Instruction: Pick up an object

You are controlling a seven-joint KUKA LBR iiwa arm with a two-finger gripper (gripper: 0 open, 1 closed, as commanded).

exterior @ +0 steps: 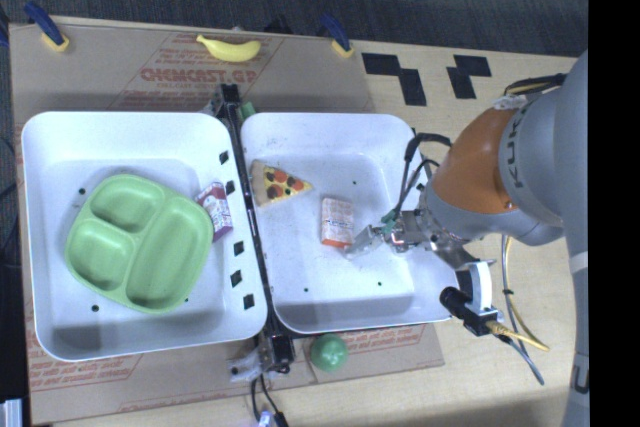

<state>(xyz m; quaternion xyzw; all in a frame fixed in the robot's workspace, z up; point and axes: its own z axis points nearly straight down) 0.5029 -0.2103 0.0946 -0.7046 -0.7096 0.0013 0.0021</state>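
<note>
Two white bins sit on the worktop. Claw (368,239) low in right bin (395,300), tips just beside orange-white packet (337,220); can't tell if it's open or gripping, too blurry. Pizza slice toy (277,182) nearby. Green divided plate (139,240) in left bin (50,335).

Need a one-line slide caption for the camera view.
Gripper reaches into the right bin beside an orange packet; pizza slice nearby.
</note>
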